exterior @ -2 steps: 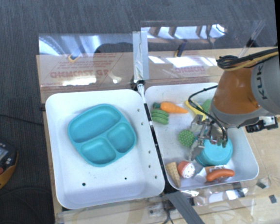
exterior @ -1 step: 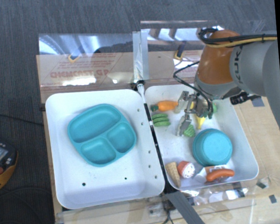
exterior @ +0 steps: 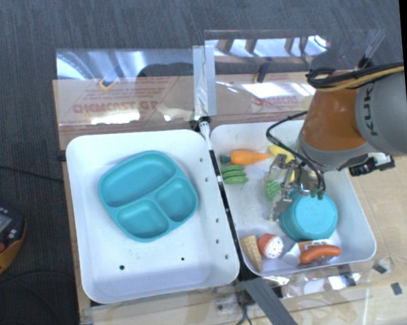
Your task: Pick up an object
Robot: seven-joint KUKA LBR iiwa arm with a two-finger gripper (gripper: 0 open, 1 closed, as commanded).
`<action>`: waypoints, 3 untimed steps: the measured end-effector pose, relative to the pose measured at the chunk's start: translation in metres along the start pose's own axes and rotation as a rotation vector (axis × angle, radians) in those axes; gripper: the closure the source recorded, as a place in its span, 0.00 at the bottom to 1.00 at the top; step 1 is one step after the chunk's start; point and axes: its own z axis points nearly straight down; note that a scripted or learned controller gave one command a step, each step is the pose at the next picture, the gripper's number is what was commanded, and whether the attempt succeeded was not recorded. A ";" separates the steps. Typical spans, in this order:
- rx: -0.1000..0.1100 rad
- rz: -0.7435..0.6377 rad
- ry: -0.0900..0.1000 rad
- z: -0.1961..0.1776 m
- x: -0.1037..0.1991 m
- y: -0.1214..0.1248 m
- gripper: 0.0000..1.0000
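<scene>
Reaching in from the right side, the grey arm (exterior: 380,118) with its orange band (exterior: 331,120) brings the claw (exterior: 290,182) down into the right bin (exterior: 361,229). The claw hangs low above the bin floor, just beside the upper left edge of a teal cup (exterior: 311,217), and a green leafy toy (exterior: 273,186) lies right at its left side. Whether the claw is wide or narrow I cannot tell, because the metal parts are small and mixed together with the things under them, and nothing is clearly seen between them.

Several toy foods lie in the same bin: a carrot (exterior: 249,157) near the top left corner, a dark green vegetable (exterior: 234,176) just below it, and a yellow piece (exterior: 279,150) partly hidden under the wrist. Along the bottom wall lie a cone (exterior: 251,249), a red and white round toy (exterior: 271,245) touching it, and a sausage (exterior: 319,253) just under the cup.

The left bin (exterior: 100,273) holds a teal divided plate (exterior: 147,194) with three compartments. Both bins stand side by side on the tabletop (exterior: 395,247).
</scene>
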 end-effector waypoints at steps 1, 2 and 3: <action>-0.002 0.040 -0.006 -0.001 0.035 -0.002 0.00; -0.001 0.038 -0.008 -0.011 0.034 -0.001 1.00; -0.002 0.053 0.011 -0.132 0.029 0.107 1.00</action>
